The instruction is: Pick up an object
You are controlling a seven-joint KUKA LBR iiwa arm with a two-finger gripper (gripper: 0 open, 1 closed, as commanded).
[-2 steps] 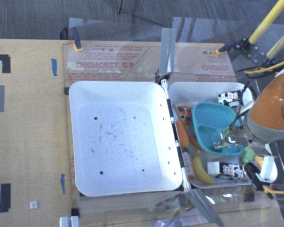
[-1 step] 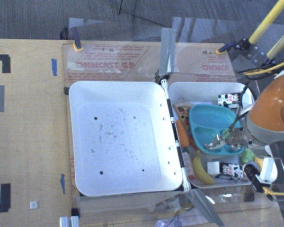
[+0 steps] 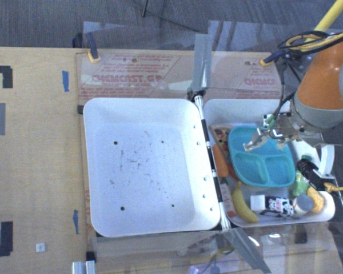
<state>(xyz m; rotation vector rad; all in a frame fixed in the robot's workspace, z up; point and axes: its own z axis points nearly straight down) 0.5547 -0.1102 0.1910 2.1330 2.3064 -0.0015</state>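
Two white bins sit on the counter; the gripper [image 3: 262, 137] hangs directly over the blue tray's [image 3: 263, 165] upper rim, jaws apart.

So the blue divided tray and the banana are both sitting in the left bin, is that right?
Not quite. The camera view shows the blue divided tray and the banana in the right bin, not the left one.

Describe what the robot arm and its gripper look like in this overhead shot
The robot arm is bulky and rounded, with an orange band above a grey wrist section. Black and yellow cables loop over it near the top. The gripper at its end is small, with thin silvery metal fingers.
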